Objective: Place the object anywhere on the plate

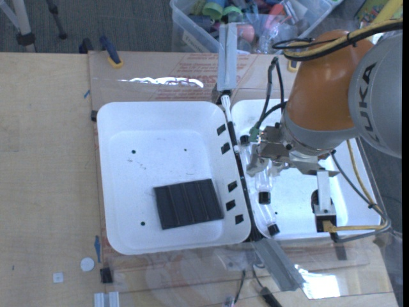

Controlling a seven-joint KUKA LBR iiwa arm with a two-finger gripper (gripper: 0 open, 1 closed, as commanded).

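Observation:
A dark grey ribbed rectangular plate [188,203] lies flat in the front part of the left bin [153,146], with nothing on top of it. The gripper [262,179] hangs below the orange wrist band [319,94], low over the left side of the right bin [358,219] and close to the wall between the bins. A small dark piece [263,197] sits just under the gripper; I cannot tell whether it is the object or is held. The arm hides much of the right bin's floor.
Black clips [231,186] line the ridge between the two bins. A clear tub of colourful toys [255,5] stands behind the bins. Cables [358,171] loop from the arm over the right bin. Wooden bench [45,171] extends to the left.

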